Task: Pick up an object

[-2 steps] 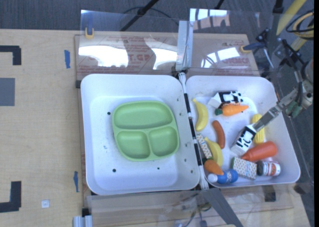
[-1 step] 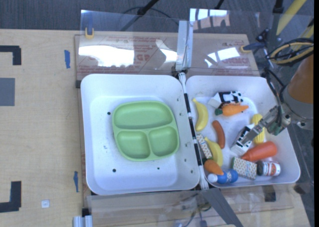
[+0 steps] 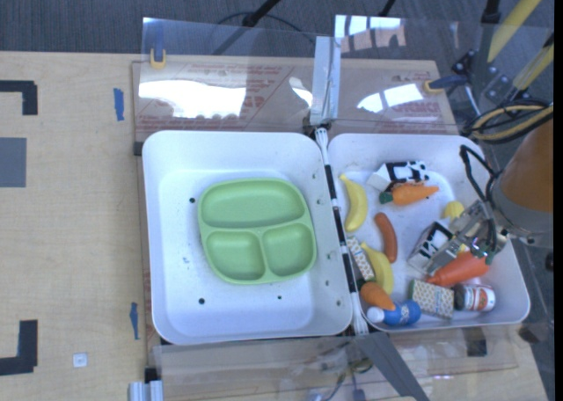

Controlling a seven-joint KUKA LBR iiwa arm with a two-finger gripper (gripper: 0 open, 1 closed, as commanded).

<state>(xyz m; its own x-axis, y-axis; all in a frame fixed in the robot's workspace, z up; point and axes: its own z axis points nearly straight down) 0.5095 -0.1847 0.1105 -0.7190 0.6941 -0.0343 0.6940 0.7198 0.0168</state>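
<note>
Down in the right bin (image 3: 519, 302), near its right wall, the hand (image 3: 471, 236) sat low among the toys, just above a carrot (image 3: 459, 271) that lay slantwise beneath it. Whether its fingers were spread or closed could not be told from this slanted look, nor whether anything sat between them. The grey arm, with its orange band (image 3: 535, 171), came in from the right of that bin.

Taking the carrot as the mark: left of it, close by the hand, lay a small black-and-white box (image 3: 435, 240). Farther left lay a red sausage (image 3: 386, 236), and beyond that a banana (image 3: 355, 203) lay along the bin's left side. Up from the carrot, toward the far wall, a second carrot (image 3: 413, 193) rested against a black-and-white toy (image 3: 403, 171). Just below the carrot sat a small jar with a red band (image 3: 476, 299), and left of that a patterned box (image 3: 432, 297). Farther left, in the near corner, lay a blue and white toy (image 3: 396, 313), with another yellow banana (image 3: 379, 263) up from it.

Well to the carrot's left, the other white bin (image 3: 167, 215) held a green divided plate (image 3: 256, 229). Both bins stood on the pale wooden worktop (image 3: 66, 215).
</note>
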